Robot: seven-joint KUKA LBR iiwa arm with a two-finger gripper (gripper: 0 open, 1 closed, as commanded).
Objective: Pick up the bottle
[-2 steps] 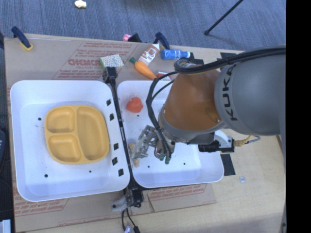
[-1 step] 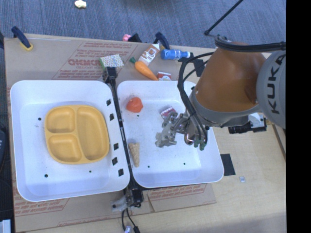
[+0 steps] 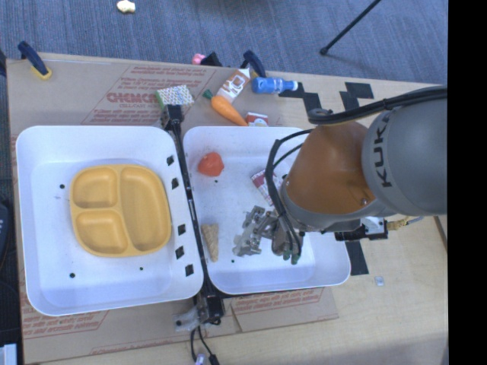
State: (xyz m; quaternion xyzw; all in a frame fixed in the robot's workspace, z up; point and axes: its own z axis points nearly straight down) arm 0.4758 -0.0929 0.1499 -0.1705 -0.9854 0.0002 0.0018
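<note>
A small blue bottle (image 3: 272, 85) lies on its side on the bench behind the right bin (image 3: 327, 274). A white bottle with an orange label (image 3: 233, 84) lies next to it on the left. My gripper (image 3: 255, 236) is low inside the right bin, near its middle, over the white floor. It sits well in front of both bottles and touches neither. The grey and orange arm (image 3: 335, 175) covers the bin's right half and hides what lies under it.
In the right bin are a red round fruit (image 3: 211, 163), a waffle cone (image 3: 210, 241) and a red-white packet (image 3: 261, 178) partly under the arm. A yellow divided plate (image 3: 120, 209) sits in the left bin (image 3: 38, 280). A carrot (image 3: 227, 110) lies behind the bins.
</note>
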